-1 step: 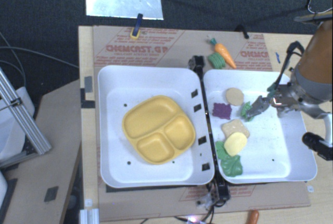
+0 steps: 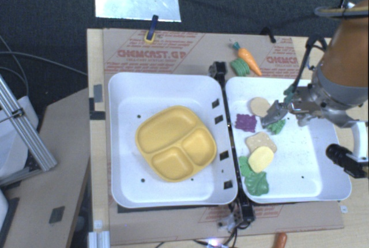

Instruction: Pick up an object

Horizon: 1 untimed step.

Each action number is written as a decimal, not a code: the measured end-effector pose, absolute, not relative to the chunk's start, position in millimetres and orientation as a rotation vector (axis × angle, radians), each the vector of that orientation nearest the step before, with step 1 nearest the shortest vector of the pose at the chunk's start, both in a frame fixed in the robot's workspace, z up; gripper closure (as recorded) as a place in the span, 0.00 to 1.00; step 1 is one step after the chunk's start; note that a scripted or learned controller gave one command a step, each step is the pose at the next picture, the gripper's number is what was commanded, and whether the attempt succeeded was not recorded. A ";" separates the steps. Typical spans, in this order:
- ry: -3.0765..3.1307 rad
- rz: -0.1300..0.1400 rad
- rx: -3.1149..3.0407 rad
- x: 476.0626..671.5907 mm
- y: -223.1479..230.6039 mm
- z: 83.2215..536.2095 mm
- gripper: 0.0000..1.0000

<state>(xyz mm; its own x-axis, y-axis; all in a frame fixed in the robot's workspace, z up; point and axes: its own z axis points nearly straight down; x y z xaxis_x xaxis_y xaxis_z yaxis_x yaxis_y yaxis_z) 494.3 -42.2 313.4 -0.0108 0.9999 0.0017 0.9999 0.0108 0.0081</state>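
My gripper (image 2: 275, 116) hangs low over the left half of the right bin (image 2: 311, 183), reaching in from the right. Just below it, a small green piece (image 2: 279, 126) pokes out, partly hidden by the gripper. Whether the two touch is not visible. A beige round piece (image 2: 259, 106) lies just to the gripper's left, with a purple piece (image 2: 246, 122) further left. Nearer the front lie a tan toast slice (image 2: 260, 141), a yellow piece (image 2: 260, 158) and a green leafy piece (image 2: 256, 181).
The left bin (image 2: 124, 126) holds a yellow divided plate (image 2: 176, 142). Behind the right bin, on the cardboard, lie an orange carrot (image 2: 249, 59) and a green toy (image 2: 239, 67). A black divider (image 2: 227, 126) runs between the bins.
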 end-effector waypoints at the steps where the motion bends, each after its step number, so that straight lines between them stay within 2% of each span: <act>1: 2.240 -0.007 2.215 499.5 34.0 201.6 0.00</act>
